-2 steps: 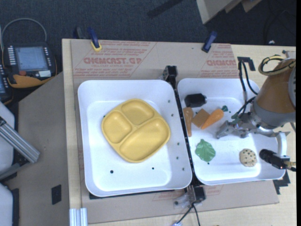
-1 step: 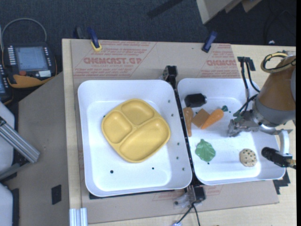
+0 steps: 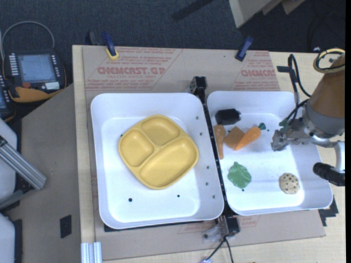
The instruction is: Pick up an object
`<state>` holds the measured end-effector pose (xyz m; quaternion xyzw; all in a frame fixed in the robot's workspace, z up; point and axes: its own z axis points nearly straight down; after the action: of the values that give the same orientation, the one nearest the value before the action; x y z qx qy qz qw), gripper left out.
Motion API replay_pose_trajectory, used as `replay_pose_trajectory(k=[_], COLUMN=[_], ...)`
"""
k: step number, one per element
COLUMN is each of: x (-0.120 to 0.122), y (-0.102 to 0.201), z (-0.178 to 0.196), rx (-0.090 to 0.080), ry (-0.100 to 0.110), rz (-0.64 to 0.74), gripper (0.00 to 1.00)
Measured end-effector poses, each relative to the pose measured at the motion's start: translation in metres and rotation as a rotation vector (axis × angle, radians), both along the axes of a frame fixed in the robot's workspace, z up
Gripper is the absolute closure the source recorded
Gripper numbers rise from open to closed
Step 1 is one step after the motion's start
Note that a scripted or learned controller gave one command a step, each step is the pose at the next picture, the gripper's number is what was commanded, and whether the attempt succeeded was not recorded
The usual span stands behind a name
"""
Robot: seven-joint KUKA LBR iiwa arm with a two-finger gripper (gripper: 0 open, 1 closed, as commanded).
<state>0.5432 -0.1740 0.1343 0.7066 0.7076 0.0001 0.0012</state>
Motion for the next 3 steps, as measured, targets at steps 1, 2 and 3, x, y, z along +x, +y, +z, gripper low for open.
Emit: replay_pose_trajectory(k=[1,2,3], x=[0.0,0.002,0.003], y=[0.005,0.005,0.067], z=[0.041,0.067,0.072], rx=[0.0,0.0,0.005], ry=[0.0,0.001,0.007], rz=[0.001,0.0,0.006], gripper=[1.0,1.0,1.0])
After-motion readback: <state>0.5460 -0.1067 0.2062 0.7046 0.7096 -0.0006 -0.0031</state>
